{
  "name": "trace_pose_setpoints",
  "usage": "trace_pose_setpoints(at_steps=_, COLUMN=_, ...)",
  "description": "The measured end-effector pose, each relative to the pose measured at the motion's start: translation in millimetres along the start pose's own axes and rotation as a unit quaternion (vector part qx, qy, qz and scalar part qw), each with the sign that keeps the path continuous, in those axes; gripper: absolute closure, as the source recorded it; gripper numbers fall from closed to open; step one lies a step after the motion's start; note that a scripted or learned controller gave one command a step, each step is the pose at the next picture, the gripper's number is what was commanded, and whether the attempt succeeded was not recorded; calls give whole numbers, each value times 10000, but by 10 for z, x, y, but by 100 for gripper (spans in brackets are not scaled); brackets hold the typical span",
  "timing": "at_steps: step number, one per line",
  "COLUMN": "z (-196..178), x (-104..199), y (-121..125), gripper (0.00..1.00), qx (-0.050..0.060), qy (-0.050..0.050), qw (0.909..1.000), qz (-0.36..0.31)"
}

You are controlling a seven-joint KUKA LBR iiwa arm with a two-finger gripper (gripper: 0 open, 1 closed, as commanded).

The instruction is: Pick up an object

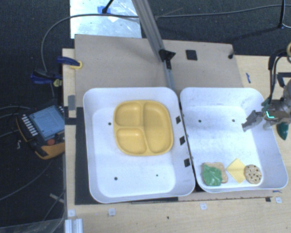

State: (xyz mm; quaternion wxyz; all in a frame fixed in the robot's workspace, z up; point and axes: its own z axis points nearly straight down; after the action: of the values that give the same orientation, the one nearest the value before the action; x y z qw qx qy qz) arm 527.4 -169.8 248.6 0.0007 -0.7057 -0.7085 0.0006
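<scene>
Along the right bin's [223,103] near wall lie a green-topped toast [213,174], a yellow cheese slice [236,170] and a cookie [252,174]. Farther back, the gripper [252,120] hangs over that bin's right side; its opening cannot be told, nothing visibly held. Left of that bin, a yellow divided plate [143,127] sits.

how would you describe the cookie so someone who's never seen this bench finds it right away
Start at the right-hand white bin of the two, then look to its near edge, where three small food items sit in a row. The cookie is the rightmost, beside the yellow cheese slice. It alone is round and tan with dark specks; the toast with a green leaf lies at the row's left end.
</scene>
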Motion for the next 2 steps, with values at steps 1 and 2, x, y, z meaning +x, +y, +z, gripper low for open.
trace_pose_setpoints(at_steps=1, z=-13, x=-1, y=8, gripper=0, qx=-16, qy=-4, qw=10000, qz=-2)
trace_pose_setpoints(at_steps=2, z=521, x=-92, y=-40, gripper=0, qx=-1, qy=0, qw=10000, qz=16)
